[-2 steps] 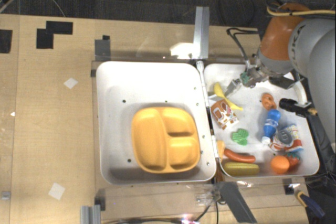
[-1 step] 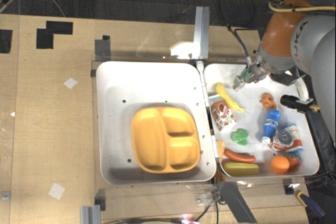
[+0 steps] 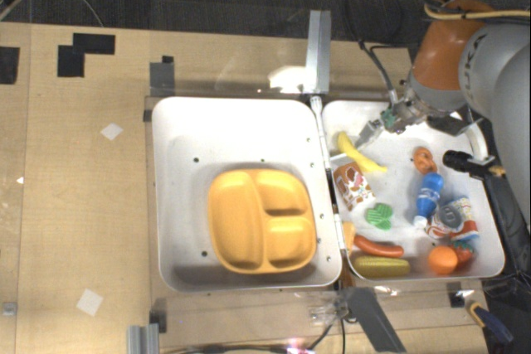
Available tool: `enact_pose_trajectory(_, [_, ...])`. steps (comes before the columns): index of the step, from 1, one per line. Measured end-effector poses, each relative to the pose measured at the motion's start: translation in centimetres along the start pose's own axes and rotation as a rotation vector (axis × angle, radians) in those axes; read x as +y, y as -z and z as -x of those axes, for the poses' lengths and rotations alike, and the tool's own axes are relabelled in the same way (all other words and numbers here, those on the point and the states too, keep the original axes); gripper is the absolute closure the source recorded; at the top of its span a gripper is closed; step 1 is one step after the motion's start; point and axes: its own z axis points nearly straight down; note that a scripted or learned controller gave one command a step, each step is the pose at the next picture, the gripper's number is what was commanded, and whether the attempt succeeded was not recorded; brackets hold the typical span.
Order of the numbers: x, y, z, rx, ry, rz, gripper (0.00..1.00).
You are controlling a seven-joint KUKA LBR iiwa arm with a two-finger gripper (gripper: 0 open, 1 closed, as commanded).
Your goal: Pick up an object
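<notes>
Hovering gripper just above banana, nothing visibly held

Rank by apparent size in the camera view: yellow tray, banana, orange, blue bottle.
1. Yellow tray, by far the largest.
2. Blue bottle and banana: look alike, so unranked.
3. Orange, smallest.

Even, fairly bright overhead light falls on the bench. A strong white glare spot sits at the far rim of the left bin, beside the metal post. The yellow tray casts a soft shadow toward the near left. The dark floor at the top is dim. The picture is slightly soft and grainy throughout.
</notes>
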Motion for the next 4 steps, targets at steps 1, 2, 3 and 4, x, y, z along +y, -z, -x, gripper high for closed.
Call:
enact_pose_trajectory(1, [-2.2,-1.7,5.6,0.019,-0.160,-0.017,0.00])
enact_pose_trajectory(2, [-3.0,0.6,6.0,0.009,-0.327,-0.011,0.00])
enact_pose_trajectory(3, [-4.1,-1.5,5.3,0.006,-0.625,-0.011,0.00])
enact_pose_trajectory(4, [0.6,-1.7,-0.2,0.006,-0.878,-0.023,0.00])
